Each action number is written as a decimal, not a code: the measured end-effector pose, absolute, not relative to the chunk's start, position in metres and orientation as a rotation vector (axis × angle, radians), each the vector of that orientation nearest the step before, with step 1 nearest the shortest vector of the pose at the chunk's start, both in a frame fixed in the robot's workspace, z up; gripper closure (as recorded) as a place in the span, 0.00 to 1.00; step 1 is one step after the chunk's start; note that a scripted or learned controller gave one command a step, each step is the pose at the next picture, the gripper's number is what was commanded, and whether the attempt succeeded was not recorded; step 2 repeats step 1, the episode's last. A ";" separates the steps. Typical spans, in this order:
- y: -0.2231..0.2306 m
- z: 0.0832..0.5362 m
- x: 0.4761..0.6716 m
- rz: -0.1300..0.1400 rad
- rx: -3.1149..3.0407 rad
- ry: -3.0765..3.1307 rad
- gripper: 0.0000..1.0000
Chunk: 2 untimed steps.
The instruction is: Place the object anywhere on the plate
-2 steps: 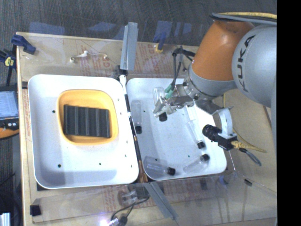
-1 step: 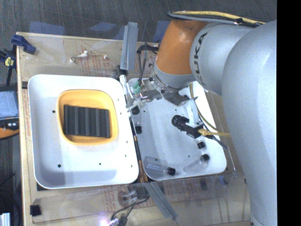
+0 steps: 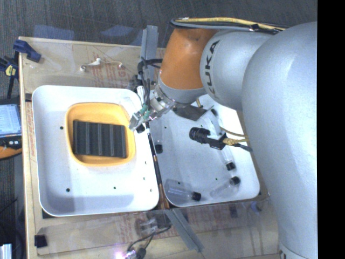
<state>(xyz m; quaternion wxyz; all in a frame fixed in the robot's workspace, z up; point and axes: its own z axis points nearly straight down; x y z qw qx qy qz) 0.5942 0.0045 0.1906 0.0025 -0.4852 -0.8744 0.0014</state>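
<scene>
The object (image 3: pixel 141 114) is small, with a green and white part, and it sits at the tip of the gripper (image 3: pixel 139 122), just over the right rim of the plate (image 3: pixel 99 112), left of the frame's centre. It is too small to say whether the gripper really clamps it; I cannot tell.

The plate is yellow, rounded, with a dark ribbed insert, and it lies in the left bin (image 3: pixel 81 193), smooth white plastic. I judge the carry is near its end; next is a short move left, then release.

The right bin (image 3: pixel 183 161) holds about 3 clear tubes (image 3: pixel 183 192) with black caps.
</scene>
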 end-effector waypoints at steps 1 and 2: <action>0.004 0.191 0.594 0.004 -1.522 -2.743 0.00; 0.004 0.191 0.594 0.004 -1.522 -2.743 0.00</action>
